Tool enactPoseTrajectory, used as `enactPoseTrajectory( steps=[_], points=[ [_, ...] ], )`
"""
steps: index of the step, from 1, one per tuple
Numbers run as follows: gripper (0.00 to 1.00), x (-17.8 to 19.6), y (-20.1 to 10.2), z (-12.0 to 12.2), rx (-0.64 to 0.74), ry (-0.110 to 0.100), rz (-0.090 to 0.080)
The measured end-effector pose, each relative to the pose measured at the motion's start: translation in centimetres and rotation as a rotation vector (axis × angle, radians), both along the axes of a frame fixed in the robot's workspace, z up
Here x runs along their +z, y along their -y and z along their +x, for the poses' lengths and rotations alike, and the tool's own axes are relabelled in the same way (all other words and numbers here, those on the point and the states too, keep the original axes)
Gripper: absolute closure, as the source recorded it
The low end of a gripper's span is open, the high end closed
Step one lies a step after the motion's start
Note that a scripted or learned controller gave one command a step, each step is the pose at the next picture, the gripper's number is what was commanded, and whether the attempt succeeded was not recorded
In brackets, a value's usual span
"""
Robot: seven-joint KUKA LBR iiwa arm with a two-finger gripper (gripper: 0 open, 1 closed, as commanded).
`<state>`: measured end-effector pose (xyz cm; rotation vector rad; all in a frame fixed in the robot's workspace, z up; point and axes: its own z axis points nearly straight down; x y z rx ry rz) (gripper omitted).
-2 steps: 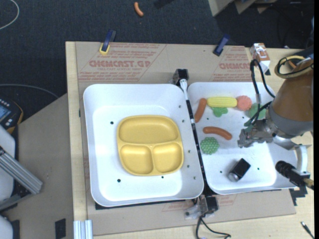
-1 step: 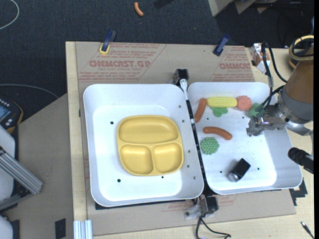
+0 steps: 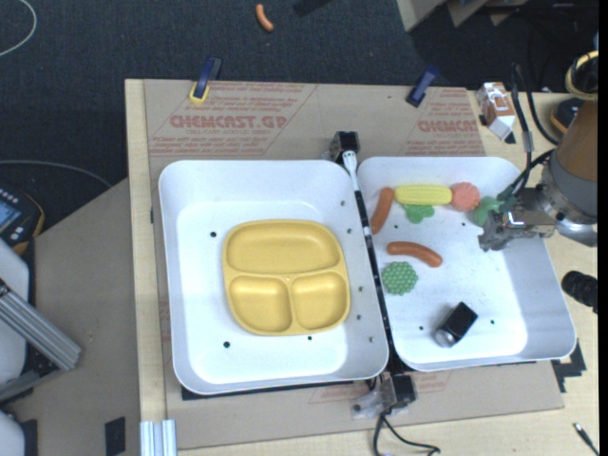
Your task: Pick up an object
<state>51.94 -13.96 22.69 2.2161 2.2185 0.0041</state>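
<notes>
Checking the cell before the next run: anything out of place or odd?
One thing: a small orange sausage-like piece lies on the dark floor beyond the bench, outside both bins. The rest sits inside the bins: yellow divided plate in the left bin, toy food and a black block in the right bin.

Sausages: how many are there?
2 in the right bin: one sausage by the divider beside the corn, another sausage near the middle. A similar orange piece lies on the floor.

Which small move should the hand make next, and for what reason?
Probably shift the hand a little leftward and lower it onto the nearest toy. It hovers at the right bin's far right side, with a green piece beside it and the sausage further left; nothing shows in its grip.
</notes>
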Motion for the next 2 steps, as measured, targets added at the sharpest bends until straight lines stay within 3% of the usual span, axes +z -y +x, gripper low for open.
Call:
enactPoseTrajectory(
  steps=[1,2],
  points=[
    [1.00,0.1,-6.2,-0.5,0.006,-0.008,0.006],
    [1.00,-1.1,-7.9,0.7,0.001,-0.008,0.003]
  ],
)
